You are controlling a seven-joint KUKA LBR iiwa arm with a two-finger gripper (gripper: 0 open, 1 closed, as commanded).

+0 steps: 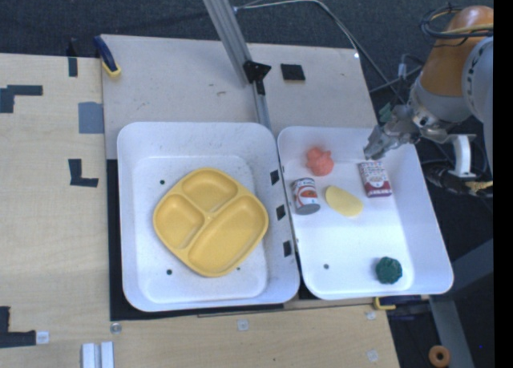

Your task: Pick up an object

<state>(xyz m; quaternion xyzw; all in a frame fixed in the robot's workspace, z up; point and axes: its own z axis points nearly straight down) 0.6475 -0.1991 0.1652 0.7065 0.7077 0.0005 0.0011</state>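
The right bin [417, 222] holds a red and white carton [374, 179], a yellow lemon-like piece [344, 200], a small red and grey can [304, 196], an orange-red fruit-like piece [320, 161] and a dark green lump [389, 270]. My gripper [377, 148] hangs over the bin's far right part, just above the carton's far end. Nothing shows between its fingers. The grey arm with its orange band comes in from the right edge.
The left bin [136, 222] holds a yellow divided plate [211, 220]. A slanted metal post [228, 26] stands behind the bins, ending at a black clamp [256, 71]. Cables run across the dark floor behind the bench.
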